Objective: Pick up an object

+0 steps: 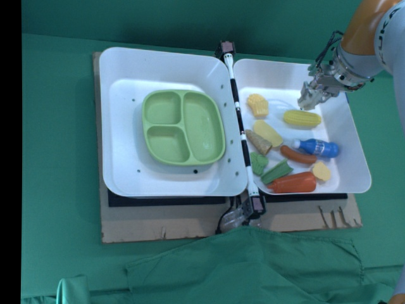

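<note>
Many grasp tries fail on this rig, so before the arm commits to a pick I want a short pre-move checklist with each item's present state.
1. Gripper is over the right bin, where the objects lie: ok.
2. A target sits close by: the corn cob lies just below the gripper: ok.
3. Corn cob is free of neighbours: it lies apart from the blue bottle and the yellow ridged piece: ok.
4. Finger opening wide enough for the cob: cannot tell.
5. Nothing already between the fingers: cannot tell.
6. Green divided plate in the left bin is out of the arm's way: ok.
</note>
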You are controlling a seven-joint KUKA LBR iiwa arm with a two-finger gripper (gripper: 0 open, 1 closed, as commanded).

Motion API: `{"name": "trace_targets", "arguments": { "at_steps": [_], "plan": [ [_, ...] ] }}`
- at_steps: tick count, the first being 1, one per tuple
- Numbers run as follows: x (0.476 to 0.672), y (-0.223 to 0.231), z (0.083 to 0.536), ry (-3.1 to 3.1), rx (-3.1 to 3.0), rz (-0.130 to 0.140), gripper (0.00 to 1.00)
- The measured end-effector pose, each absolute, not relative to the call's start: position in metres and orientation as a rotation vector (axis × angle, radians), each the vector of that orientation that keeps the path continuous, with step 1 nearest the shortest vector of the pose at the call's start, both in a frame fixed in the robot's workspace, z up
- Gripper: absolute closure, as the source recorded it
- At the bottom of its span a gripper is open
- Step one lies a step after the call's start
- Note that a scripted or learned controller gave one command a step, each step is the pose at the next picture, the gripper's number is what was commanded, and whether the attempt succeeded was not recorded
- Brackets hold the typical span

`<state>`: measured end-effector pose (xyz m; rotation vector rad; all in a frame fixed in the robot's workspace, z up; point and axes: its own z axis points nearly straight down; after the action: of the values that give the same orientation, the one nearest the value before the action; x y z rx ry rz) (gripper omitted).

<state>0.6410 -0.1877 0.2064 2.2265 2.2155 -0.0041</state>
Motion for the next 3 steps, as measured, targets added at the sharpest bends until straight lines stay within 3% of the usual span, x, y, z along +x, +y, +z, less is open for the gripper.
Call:
{"name": "trace_targets", "arguments": {
  "at_steps": [1,2,3],
  "plan": [
    [0.574,-0.188,0.205,2.213,2.227,-0.003,0.00],
    [0.496,-0.189,0.187,2.196,2.213,0.018,0.00],
    [0.470,-0.091,0.190,2.217,2.211,0.012,0.00]
  ]
}}
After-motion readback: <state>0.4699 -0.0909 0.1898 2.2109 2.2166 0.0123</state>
